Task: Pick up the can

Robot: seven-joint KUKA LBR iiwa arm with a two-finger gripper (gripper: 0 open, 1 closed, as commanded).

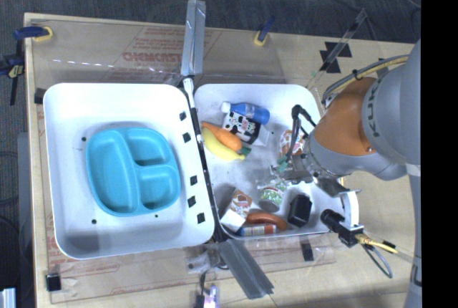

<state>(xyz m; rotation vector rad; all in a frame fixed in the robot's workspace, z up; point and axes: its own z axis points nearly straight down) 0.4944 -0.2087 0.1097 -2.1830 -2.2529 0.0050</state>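
**Arm bent over right bin, gripper low above the can**

Gripper: two-finger unit at the end of the grey arm with orange band, entering from the right and bent down over the right-hand shallow white bin. The orange section sits above the bin's right wall; the wrist points leftward and down into the bin's middle-right part. Whether the jaws are spread or closed cannot be told; the tip is tangled visually with cable and clutter.

Small round can with green-and-white label: lying just below and left of the gripper tip, close to it; contact cannot be confirmed.

Black rectangular block: just right of the can, near the bin's front wall.

Red-and-white packets: front-left corner of the same bin.

Yellow banana and orange carrot: side by side, touching, at the bin's left side.

Blue-capped white bottle with black patches: behind the carrot, lying on its side.

Left-hand white bin: holds a turquoise divided plastic tray, lying flat, well apart from the arm.
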